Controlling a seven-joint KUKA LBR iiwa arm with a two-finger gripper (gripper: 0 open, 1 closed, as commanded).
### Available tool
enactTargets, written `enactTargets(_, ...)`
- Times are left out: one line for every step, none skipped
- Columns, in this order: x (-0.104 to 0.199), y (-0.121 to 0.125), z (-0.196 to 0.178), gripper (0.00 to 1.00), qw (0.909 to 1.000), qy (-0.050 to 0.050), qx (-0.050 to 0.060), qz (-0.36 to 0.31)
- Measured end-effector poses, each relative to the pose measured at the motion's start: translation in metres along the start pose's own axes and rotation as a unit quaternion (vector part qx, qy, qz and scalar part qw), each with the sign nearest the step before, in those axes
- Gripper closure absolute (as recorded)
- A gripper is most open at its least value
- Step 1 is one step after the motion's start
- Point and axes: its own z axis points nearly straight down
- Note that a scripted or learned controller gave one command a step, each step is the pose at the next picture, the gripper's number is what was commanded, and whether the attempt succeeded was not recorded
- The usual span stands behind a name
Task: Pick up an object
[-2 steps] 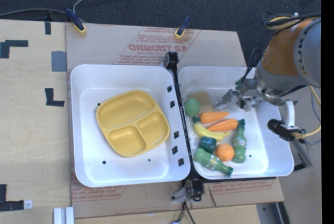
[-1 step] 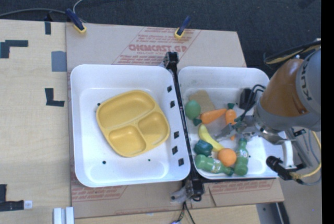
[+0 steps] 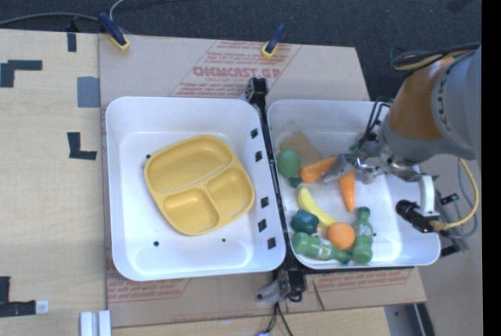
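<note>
The right bin's [image 3: 407,248] near half is crowded by toy food [image 3: 333,236]; bare floor is left along its far wall, and around the yellow tray [image 3: 200,183] in the left bin [image 3: 125,193].

The end effector [image 3: 350,167] sits low in the right bin [image 3: 407,248], between two carrots [image 3: 318,169].

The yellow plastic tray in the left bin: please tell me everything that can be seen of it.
The yellow plastic tray is a shallow, rounded dish with three compartments: one long section on its upper left side and two smaller ones toward the lower right, parted by raised ridges. Its surface looks smooth, slightly glossy and bare. It lies flat, right side up, turned at an angle, near the middle of the left white bin, resting on the bin's floor. Nothing else touches it.
</note>
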Motion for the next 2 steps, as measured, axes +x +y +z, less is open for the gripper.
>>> enactTargets(-0.001, 0.0, -0.01, 1.0, 1.0, -0.001, 0.0, 0.0)
enactTargets(0.088, -0.015, -0.098, 1.0, 1.0, 0.001, 0.002, -0.001)
